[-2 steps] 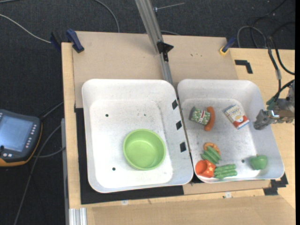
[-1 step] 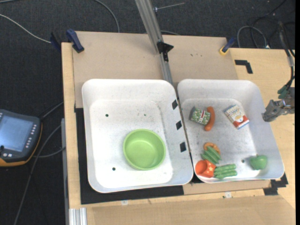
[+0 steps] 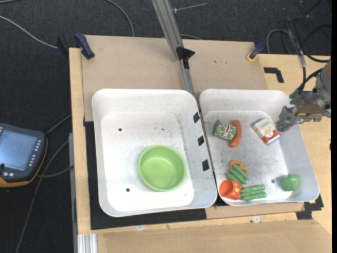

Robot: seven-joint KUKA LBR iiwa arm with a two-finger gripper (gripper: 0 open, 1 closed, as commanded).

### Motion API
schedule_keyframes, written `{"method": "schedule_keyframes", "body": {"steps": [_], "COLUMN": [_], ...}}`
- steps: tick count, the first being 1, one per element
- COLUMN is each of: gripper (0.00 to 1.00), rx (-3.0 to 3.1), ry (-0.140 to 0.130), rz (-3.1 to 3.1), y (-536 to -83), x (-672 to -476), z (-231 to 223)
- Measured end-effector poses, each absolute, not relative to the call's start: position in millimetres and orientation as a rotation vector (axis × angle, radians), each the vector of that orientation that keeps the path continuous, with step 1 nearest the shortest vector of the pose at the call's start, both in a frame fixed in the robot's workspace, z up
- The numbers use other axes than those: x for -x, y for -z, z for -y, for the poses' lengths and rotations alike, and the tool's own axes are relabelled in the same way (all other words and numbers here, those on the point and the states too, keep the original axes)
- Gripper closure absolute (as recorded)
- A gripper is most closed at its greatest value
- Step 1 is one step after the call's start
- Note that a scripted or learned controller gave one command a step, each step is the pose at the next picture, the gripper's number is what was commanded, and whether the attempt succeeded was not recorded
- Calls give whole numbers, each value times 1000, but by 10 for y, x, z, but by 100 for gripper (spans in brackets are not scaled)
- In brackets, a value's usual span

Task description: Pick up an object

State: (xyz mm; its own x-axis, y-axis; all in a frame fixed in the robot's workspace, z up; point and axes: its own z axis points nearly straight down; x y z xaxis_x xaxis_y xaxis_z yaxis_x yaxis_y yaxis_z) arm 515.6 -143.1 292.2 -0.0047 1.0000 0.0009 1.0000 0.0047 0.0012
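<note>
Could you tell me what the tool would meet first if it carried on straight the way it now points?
Probably the small white and red carton: the tool points leftward into the right bin, and the carton lies just beyond it. Its height above the bin is unclear.

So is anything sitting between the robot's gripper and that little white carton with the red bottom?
Nothing visible does. The gripper hangs at the right bin's right edge, and the small white and red carton lies just to its left on bare white floor. The nearest other item, the green packet with the orange sausage, lies beyond the carton.
</note>
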Motion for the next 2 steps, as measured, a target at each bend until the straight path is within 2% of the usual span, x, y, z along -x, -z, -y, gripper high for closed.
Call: {"method": "schedule_keyframes", "body": {"steps": [2], "gripper": [100], "rx": [-2218], "ry": [-1], "rz": [-2227], "y": [-2657], "x": [-5595], "z": [440]}}
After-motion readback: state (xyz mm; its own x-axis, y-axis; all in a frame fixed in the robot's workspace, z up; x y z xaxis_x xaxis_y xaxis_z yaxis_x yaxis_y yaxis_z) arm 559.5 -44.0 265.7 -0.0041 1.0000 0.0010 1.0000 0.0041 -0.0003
